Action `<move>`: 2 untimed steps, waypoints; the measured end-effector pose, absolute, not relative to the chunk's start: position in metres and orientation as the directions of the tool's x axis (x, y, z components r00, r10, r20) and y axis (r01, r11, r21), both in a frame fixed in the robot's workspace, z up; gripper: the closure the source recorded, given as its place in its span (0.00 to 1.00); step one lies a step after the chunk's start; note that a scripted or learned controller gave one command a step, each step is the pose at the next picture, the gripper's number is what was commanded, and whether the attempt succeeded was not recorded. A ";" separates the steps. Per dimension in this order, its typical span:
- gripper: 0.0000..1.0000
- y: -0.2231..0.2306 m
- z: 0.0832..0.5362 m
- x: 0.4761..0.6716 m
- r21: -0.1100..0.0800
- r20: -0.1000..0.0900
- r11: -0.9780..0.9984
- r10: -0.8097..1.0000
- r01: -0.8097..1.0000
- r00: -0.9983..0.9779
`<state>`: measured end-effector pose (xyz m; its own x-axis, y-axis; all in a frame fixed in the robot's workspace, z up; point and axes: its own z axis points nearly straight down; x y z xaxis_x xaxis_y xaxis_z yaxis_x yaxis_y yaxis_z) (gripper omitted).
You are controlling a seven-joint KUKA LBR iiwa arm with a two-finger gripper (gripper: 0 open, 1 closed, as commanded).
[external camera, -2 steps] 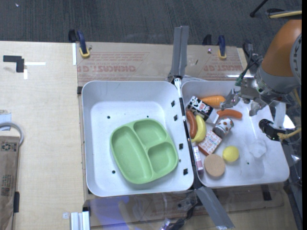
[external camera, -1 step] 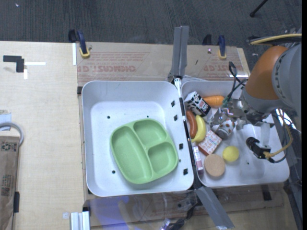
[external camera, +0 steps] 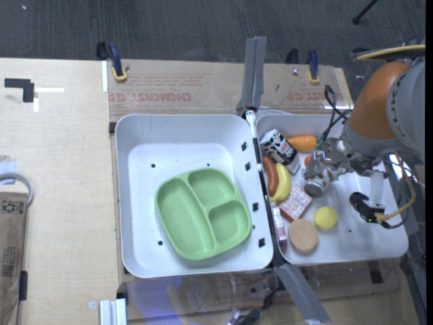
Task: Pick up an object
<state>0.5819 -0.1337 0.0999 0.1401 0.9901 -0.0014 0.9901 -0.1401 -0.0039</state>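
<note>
In the right bin, the gripper, grip state unclear, hangs just above a pink packet, beside a round yellow lemon.

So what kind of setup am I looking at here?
Likely a lab bin-picking bench: two white bins clamped to a board, toy food such as a banana, and a green divided plate.

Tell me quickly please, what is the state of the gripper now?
Gripper: low over the right bin, among the items; open or closed cannot be told.
</note>
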 end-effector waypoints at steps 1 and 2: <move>1.00 -0.033 0.191 0.520 -0.003 0.000 0.054 0.999 0.999 -0.054; 1.00 -0.024 0.243 0.508 -0.001 -0.002 -0.024 1.000 1.000 0.024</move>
